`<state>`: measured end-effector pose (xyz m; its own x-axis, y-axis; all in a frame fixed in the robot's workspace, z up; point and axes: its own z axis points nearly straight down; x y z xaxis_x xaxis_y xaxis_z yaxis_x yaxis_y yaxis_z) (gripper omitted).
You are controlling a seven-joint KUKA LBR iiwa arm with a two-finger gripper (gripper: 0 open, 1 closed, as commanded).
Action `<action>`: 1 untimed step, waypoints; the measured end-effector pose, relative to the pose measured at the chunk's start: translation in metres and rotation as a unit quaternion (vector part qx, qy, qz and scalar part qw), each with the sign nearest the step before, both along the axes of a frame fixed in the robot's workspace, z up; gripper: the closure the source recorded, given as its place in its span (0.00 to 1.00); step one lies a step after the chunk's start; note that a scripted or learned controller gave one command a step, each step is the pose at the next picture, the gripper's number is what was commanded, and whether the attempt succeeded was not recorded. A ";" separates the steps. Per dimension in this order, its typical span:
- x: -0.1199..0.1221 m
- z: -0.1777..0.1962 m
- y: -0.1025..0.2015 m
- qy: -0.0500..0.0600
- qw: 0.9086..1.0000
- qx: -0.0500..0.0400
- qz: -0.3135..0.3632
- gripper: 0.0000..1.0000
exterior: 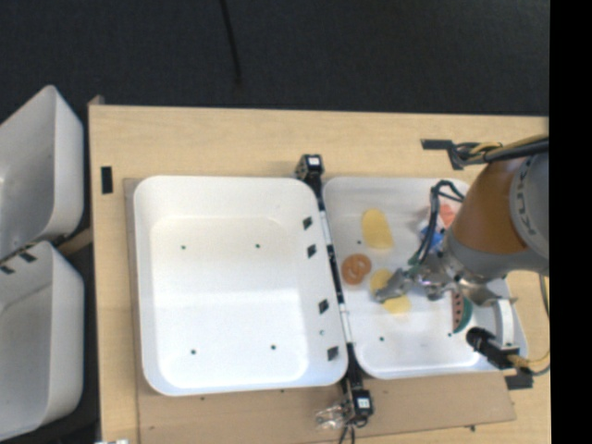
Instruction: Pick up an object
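Note:
The right bin (416,354) holds several small items. A pale yellow piece (376,228) lies near its back left, with an orange-brown round piece (356,267) just in front of it. My gripper (392,287) is low over the middle of this bin, right beside a small yellow piece (398,304) and just right of the round piece. The view does not show anything held. The orange-banded wrist (486,218) covers the bin's right part. A pink item (447,213) peeks out behind the arm, and a green and red item (461,314) lies at the right.
The left bin (227,280) stands next to the right one, with a black-clipped divider rim (328,276) between them. Cables and a black fitting (495,348) sit at the right bin's front right corner. White containers (37,248) stand off the bench at the left.

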<state>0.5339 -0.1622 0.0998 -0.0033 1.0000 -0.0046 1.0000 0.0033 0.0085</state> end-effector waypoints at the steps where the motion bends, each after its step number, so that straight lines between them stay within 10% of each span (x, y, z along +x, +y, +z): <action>1: 0.004 0.019 -0.005 -0.007 1.000 -0.003 -0.003 1.00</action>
<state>0.5381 -0.1673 0.1192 0.0021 0.9999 -0.0114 0.9997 -0.0018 0.0232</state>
